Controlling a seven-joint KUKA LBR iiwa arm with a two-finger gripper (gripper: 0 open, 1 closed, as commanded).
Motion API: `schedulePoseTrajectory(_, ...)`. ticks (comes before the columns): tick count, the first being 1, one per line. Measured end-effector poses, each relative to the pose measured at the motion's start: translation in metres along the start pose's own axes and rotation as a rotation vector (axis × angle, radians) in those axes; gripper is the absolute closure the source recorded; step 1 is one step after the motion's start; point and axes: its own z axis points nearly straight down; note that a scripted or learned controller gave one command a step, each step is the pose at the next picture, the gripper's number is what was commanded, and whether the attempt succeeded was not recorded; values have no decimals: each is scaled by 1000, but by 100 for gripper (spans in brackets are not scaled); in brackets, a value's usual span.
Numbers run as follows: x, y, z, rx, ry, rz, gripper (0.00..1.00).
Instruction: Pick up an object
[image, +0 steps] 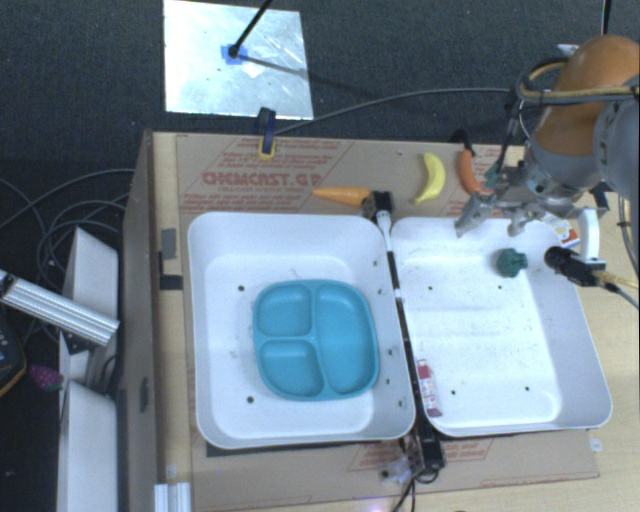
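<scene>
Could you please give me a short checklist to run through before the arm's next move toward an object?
1. Target in the right bin: a small green object lies near its far edge. Ok.
2. Gripper position: over the bin's far edge, offset from the green object rather than above it. Not ok.
3. Anything held already: cannot tell.
4. Space around the target: bare bin floor on the near side. Ok.
5. Other items: banana, carrot and an orange piece lie on the board behind the bins. Ok.
6. Left bin: holds a blue divided plate. Ok.
</scene>
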Motion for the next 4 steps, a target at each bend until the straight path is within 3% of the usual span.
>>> schedulePoseTrajectory(1,0,1,-11,-4,0,-3,100)
schedulePoseTrajectory(2,0,1,-11,-3,-1,-3,0)
schedulePoseTrajectory(3,-53,-14,5,0,-2,3,0)
schedulePoseTrajectory(4,-82,6,60,1,-2,3,0)
